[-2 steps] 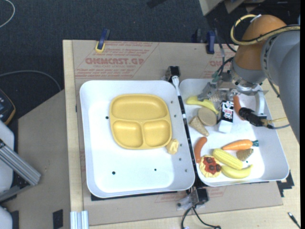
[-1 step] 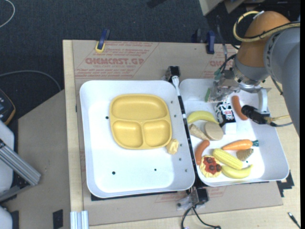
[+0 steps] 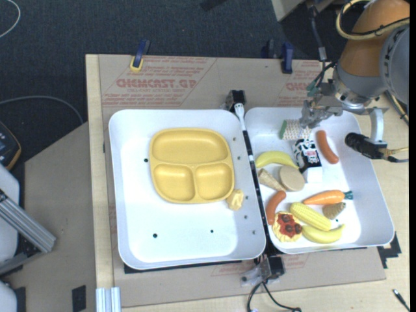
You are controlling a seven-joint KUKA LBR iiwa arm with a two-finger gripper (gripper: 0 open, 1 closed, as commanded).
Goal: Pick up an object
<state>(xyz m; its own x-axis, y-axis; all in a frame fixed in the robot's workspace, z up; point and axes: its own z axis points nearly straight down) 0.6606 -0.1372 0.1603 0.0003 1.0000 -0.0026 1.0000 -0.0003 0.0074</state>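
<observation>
We see the end effector (image 3: pixel 311 117) lowered over the far end of the right bin (image 3: pixel 370 200), just above a small speckled white item (image 3: pixel 296 132) with a green piece beside it. We cannot tell whether it is released or clenched, and nothing visibly sits in its grip. Just beside it lies a red sausage (image 3: pixel 327 146). Nearer the camera from it are a black-and-white carton (image 3: pixel 307 153), a banana (image 3: pixel 275 158), a carrot (image 3: pixel 327 197) and corn (image 3: pixel 311 216), packed closely. Well off to the far side from the arm, the left bin (image 3: pixel 130 194) holds a yellow divided tray (image 3: pixel 191 164). We judge the risks to be crowding: a descent could land between items, nudge neighbours aside, or pinch two at once and drop both.
</observation>
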